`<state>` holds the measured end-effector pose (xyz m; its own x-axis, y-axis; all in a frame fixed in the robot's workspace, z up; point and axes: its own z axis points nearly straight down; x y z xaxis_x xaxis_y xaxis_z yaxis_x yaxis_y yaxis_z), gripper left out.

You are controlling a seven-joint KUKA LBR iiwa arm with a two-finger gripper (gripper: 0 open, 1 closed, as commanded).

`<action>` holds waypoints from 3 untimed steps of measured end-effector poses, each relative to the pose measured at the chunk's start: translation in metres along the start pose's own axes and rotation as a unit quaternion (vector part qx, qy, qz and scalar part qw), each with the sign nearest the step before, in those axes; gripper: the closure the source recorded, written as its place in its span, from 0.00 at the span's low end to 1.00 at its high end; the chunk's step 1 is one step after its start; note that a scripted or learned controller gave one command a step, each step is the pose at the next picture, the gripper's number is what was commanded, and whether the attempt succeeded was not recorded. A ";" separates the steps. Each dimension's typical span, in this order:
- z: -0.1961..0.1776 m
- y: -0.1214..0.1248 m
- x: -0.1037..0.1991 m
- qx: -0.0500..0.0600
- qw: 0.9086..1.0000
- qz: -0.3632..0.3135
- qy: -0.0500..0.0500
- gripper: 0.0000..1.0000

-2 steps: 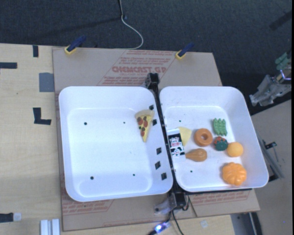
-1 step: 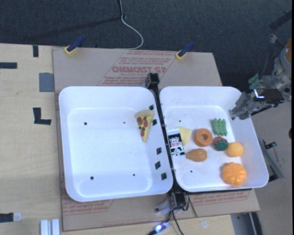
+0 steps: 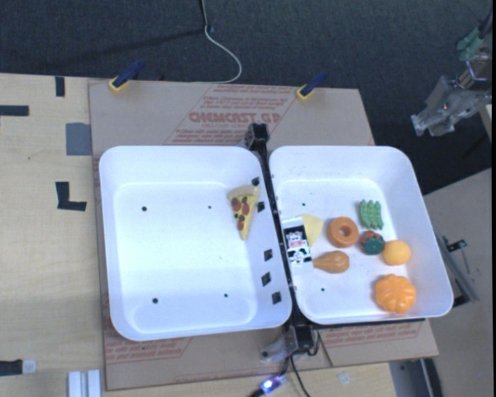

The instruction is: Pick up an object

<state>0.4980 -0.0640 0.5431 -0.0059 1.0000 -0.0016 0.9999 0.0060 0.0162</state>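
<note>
- hand (image 3: 448, 110) sits at upper right of the frame, off the counter (image 3: 33, 222) and well apart from both bins; seen as a pale, blurred shape, so cannot tell how it is set.
- left bin (image 3: 124, 168): one pizza slice (image 3: 245, 208) against its right wall, upper part of the bin.
- right bin (image 3: 405, 172): all items in the middle and lower part.
- green ridged vegetable (image 3: 369, 213) toward the right, upper end of the group.
- donut (image 3: 342, 231) at centre; yellow cheese wedge (image 3: 312, 227) just left of it.
- small black-and-white card (image 3: 297, 246) at the left wall, below the wedge.
- tan pear (image 3: 331, 261) below the donut.
- red-and-green strawberry (image 3: 371, 242) touching a small orange (image 3: 396, 252) on its right.
- orange pumpkin (image 3: 394, 294) at lower right corner.
- cardboard sheet (image 3: 223, 114) under the bins carries red printing, upside down, not readable for certain.
</note>
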 end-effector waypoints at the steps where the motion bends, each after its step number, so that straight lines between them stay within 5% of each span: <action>1: 0.088 -0.017 0.000 0.012 1.000 0.003 0.001 1.00; 2: 0.005 0.068 0.018 0.003 1.000 0.001 -0.001 1.00; 3: 0.075 0.019 -0.019 0.012 1.000 0.004 0.001 1.00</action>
<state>0.5182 -0.0829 0.4687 0.0028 1.0000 0.0002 1.0000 -0.0028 -0.0086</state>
